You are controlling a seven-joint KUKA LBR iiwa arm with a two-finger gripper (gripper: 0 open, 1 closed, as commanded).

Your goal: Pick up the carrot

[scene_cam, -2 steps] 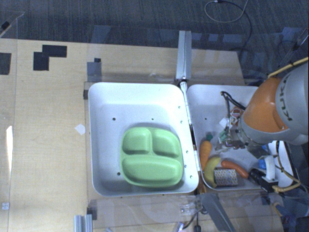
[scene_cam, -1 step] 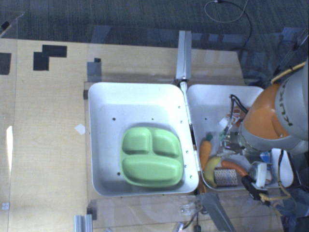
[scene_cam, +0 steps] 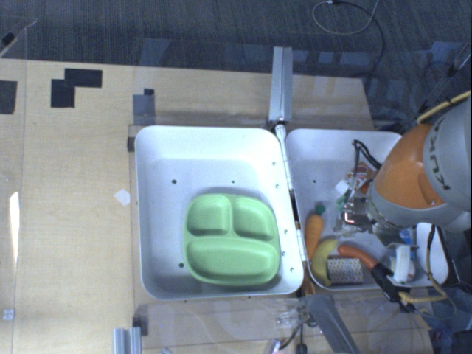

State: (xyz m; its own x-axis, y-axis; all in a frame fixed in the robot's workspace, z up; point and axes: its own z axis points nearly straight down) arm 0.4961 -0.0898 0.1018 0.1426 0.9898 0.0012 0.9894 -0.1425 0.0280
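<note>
Nearest to me, along the bottom edge of the right-hand shallow white bin, a small grey grater-like block with a dotted face lies flat. Just left of it sits a yellow-green rounded fruit, and behind the block a short red-orange sausage-shaped item lies slanted. The long orange carrot with a green top lies close against this bin's left wall, its green end pointing away from me, its lower end touching the yellow-green fruit. From my remote seat I see the grey robot arm with its orange band reaching in from the right and hanging over the same bin. Its gripper hovers just right of the carrot, with cables and small lit parts around it; I cannot tell its state, since the arm's body hides the tip. The left-hand shallow white bin holds a pale green plastic tray with three compartments, lying flat near its front.
</note>
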